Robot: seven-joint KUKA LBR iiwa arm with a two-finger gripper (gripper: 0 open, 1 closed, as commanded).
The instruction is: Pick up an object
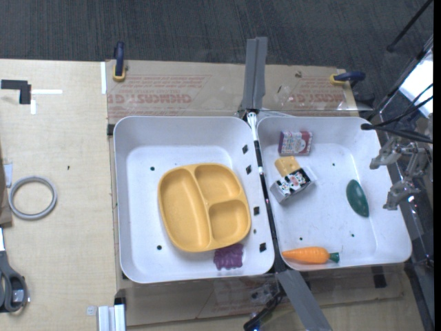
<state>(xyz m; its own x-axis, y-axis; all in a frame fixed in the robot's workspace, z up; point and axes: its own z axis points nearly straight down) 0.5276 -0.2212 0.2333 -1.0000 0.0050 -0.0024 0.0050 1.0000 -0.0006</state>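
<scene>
Right bin (pixel 386 250) floor lies open beside carrot (pixel 306 256).

Grey metal claw (pixel 398 178), black cables

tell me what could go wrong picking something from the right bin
The orange plastic carrot lies against the right white bin's front wall, so a grasp there may hit the rim. The small yellow block touches the black-and-white patterned box, so a grab could catch both or push one aside.
</scene>
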